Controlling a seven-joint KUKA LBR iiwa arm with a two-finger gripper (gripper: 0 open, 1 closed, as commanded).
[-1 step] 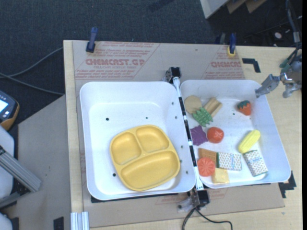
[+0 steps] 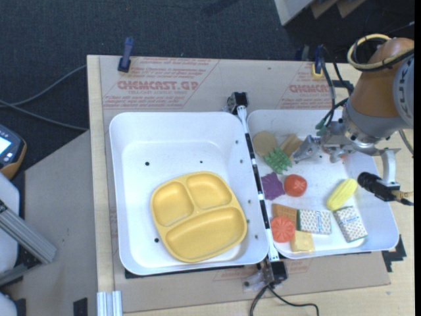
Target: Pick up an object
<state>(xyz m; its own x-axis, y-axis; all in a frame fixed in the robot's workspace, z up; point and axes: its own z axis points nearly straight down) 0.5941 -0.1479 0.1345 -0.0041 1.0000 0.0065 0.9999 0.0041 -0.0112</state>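
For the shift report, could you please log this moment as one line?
phase: approach | pincer: low in right white bin, beside green spiky toy | held: nothing seen | left white bin: yellow divided plate

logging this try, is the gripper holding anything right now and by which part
Cannot be told. The gripper hangs low over the right bin, near the green toy, but this view does not show anything between its jaws.

Red "CHEMCAST GP" lettering, repeated, on the brown board (image 2: 164,78) under the bins.

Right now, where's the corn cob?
The yellow corn cob lies in the right bin, toward its right side, just above a patterned packet and right of the red tomato.
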